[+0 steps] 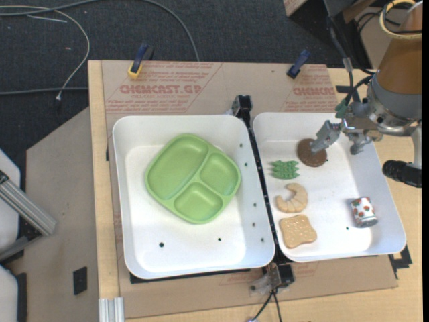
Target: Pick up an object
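In the right bin (392, 228) lie a brown round disc (310, 153), a green pea pod (284, 170), a croissant (292, 198), a square piece of toast (297, 231) and a small white can with red spots (362, 210). My gripper (342, 140) hangs over the bin's far side, open, with nothing between its fingers. The left finger (327, 134) sits just above the brown disc's upper right edge; whether it touches is unclear. The right finger points down over bare bin floor.
The left bin (122, 134) holds a green divided plate (193, 178). A black divider clamp (242, 104) sits between the bins at the back. Blue clips (139, 58) pin the cardboard underlay. A black part (405, 173) juts in at the right.
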You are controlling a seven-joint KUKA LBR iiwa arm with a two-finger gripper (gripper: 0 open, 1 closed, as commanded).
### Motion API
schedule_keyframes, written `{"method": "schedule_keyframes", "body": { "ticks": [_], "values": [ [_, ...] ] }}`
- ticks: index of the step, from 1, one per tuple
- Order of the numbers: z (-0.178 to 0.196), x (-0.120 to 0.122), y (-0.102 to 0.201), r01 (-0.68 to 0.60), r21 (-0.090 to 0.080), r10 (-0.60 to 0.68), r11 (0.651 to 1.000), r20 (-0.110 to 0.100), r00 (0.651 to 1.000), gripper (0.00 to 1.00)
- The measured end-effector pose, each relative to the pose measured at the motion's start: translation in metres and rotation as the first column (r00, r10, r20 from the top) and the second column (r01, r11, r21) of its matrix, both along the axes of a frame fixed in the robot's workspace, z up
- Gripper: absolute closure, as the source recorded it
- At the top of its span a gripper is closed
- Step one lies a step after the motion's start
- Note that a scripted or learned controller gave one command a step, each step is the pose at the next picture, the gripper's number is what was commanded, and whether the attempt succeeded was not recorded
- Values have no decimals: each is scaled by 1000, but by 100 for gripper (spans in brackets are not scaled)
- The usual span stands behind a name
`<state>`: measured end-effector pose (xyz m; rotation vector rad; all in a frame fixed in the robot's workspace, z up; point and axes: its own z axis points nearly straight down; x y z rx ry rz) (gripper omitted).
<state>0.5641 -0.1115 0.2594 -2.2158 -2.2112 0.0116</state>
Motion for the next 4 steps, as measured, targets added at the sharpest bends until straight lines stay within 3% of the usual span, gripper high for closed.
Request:
{"method": "schedule_keyframes", "body": {
  "ticks": [1, 3, 4],
  "values": [
    [6, 2, 0, -2, -2, 2, 1000, 11, 1000, 0],
    [-114, -3, 10, -2, 0, 2, 1000, 5, 1000, 0],
    [-157, -5, 10, -2, 0, 2, 1000, 6, 1000, 0]
  ]
}}
